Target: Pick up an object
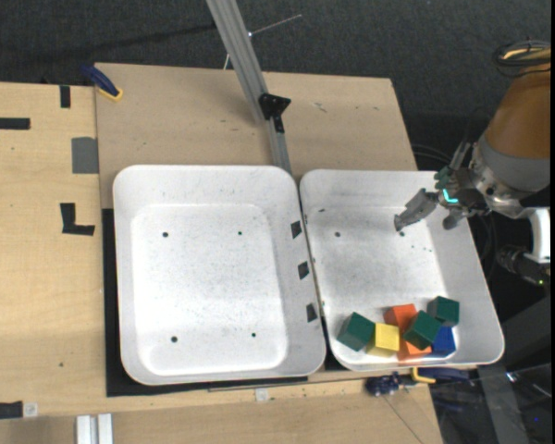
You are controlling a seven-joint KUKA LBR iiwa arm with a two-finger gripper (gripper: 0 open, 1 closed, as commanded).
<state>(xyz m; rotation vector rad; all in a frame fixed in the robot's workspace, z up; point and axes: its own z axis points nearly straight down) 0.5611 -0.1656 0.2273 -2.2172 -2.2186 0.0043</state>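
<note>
Several small blocks lie clustered in the near right corner of the right bin (370,257): a dark green block (357,330), a yellow block (386,339), an orange block (400,314), a blue block (445,341) and two more green blocks (445,309). My gripper (434,215) hangs over the far right part of that bin, well behind the cluster. It is open, its fingers (412,215) spread apart with nothing between them.
The left bin (203,276) lies beside the right one, their rims meeting mid-bench. A slanted metal pole (245,54) rises behind the bins. A small blue and yellow clamp (103,80) lies on the bench's far left corner.
</note>
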